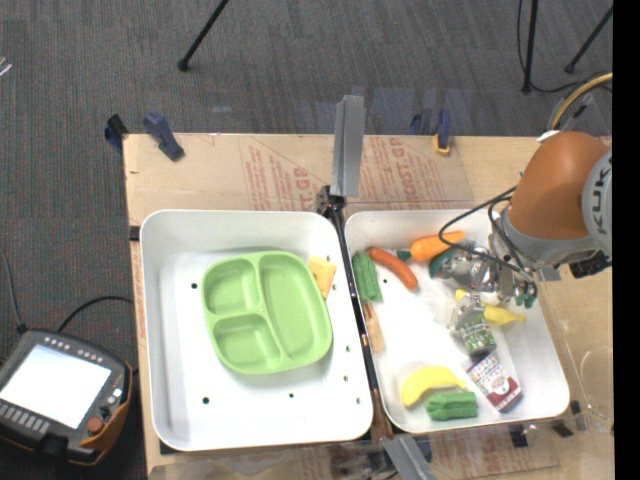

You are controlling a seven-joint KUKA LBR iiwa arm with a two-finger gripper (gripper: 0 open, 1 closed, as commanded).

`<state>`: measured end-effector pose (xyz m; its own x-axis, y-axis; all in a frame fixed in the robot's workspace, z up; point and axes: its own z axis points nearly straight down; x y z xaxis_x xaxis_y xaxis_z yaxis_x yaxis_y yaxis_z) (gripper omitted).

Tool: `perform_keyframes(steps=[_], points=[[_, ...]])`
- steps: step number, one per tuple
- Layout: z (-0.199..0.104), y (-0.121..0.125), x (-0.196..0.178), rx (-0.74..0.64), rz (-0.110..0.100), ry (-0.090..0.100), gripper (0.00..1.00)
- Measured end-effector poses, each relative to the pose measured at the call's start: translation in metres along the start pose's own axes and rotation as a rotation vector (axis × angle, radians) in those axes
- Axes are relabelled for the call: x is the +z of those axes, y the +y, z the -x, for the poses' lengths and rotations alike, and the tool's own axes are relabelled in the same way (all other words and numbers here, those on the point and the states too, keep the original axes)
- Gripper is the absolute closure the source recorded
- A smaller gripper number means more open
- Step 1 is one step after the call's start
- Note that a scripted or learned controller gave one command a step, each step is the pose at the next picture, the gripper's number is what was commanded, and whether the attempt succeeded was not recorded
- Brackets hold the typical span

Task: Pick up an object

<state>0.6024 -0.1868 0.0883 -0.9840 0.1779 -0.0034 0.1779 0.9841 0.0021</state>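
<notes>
Hovering: gripper (487, 286) low over the right bin (400, 408), near its right wall.
Jaws: state cannot be told (metal parts and cables blur together there).
Candidates: can (474, 336) just below the gripper; yellow piece (497, 316) beside it; carrot (436, 245) and sausage (393, 267) toward the bin's far side; banana (431, 381), green block (451, 406) and pouch (493, 379) along the near edge.
Left bin (170, 268): green tray (266, 312), with a yellow wedge (322, 273) at its right rim.
Step, as judged: descent onto one item.
Advice: take the can, being nearest; centre over it, clear of the yellow piece, before closing.
Risk: crowded neighbours may be nudged, or two items pinched together.
</notes>
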Motion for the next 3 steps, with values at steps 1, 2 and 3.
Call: perform_keyframes(steps=[1, 2, 3], points=[[0.006, 0.086, -0.001, 0.044, 0.001, 0.002, 0.00], [0.003, 0.099, 0.000, 0.298, -0.002, 0.003, 0.00], [-0.082, 0.087, 0.002, 0.442, -0.003, 0.006, 0.00]])
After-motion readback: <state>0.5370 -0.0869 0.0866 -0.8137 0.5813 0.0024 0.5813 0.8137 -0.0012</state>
